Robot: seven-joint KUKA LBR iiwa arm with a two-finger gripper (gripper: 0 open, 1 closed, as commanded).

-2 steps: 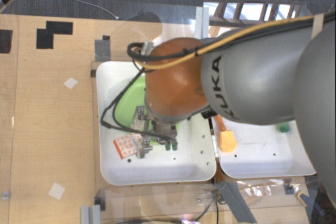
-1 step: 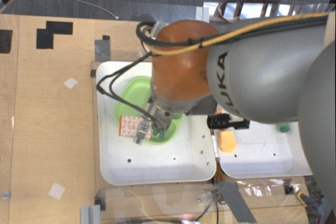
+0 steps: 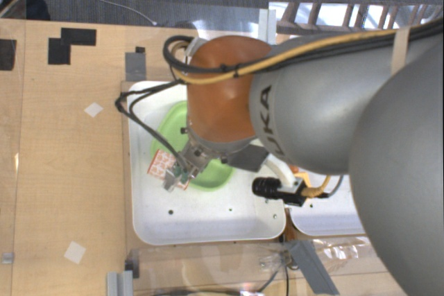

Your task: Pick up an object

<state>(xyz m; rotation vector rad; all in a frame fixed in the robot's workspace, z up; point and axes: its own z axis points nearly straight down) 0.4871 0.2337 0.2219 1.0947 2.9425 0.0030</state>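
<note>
The gripper (image 3: 175, 180) hangs low over the left bin (image 3: 208, 222), its tip at the left edge of a green bowl (image 3: 208, 173). A red-patterned card (image 3: 159, 163) lies just beside it. Whether the claw grips anything cannot be told.

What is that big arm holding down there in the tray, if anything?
It cannot be told. The gripper is low in the left bin, at a green bowl and a small red-patterned packet; no grasp is visible.
</note>
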